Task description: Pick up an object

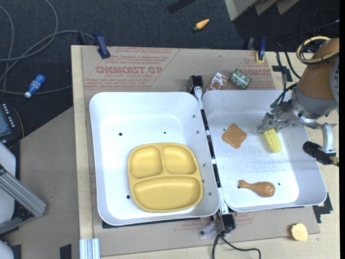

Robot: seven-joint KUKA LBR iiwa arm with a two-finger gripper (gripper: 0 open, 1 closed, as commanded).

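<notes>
- Left bin (102, 144): yellow divided plate (164, 177) lying flat toward the near side.
- Right bin (302, 190): brown flat piece (234, 136) near the divider; toy drumstick (257, 187) near the front edge.
- Toy corn cob (272, 140) farther right, just below the gripper (273, 122).
- Gripper low over the cob's upper end; jaws' state cannot be told.

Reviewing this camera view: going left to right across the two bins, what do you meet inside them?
Yellow divided plate in the left bin → brown flat piece → toy drumstick → corn cob in the right bin, with the gripper just above the cob.
</notes>
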